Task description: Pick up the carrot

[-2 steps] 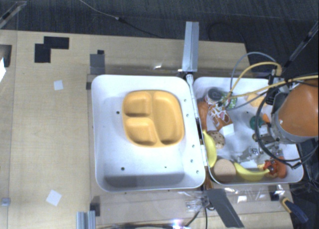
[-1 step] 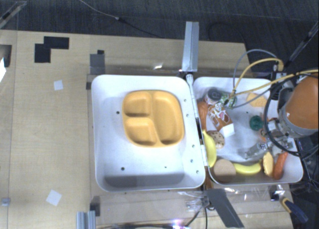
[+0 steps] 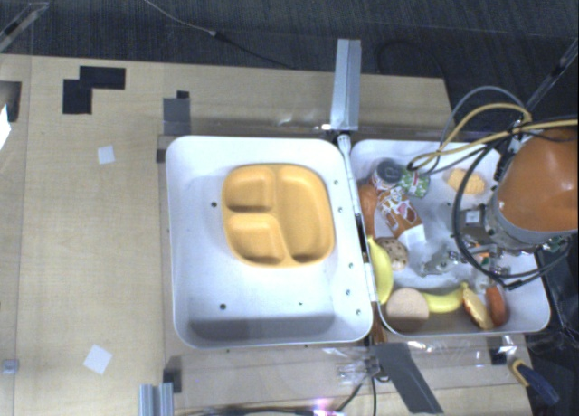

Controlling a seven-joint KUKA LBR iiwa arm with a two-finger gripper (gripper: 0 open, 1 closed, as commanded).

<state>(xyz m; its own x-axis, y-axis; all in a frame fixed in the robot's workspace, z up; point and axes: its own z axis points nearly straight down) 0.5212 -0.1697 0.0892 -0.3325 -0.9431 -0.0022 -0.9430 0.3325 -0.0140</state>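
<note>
The carrot [image 3: 365, 199] looks like the long orange piece lying along the left wall of the right bin [image 3: 539, 318], partly under a snack packet [image 3: 399, 211]. My gripper [image 3: 441, 263] hangs low over the middle of the right bin, about a hand's width right of the carrot. It sits below the orange band [image 3: 543, 184] and a tangle of cables. Nothing can be seen between its fingers.
The right bin also holds a banana [image 3: 381, 271], a cookie [image 3: 393, 250], a bread roll [image 3: 407, 306], an apple slice [image 3: 475, 307], a reddish sausage [image 3: 496, 304] and a small grey can [image 3: 389, 171]. A yellow divided plate [image 3: 276, 213] lies in the left bin [image 3: 194, 251].
</note>
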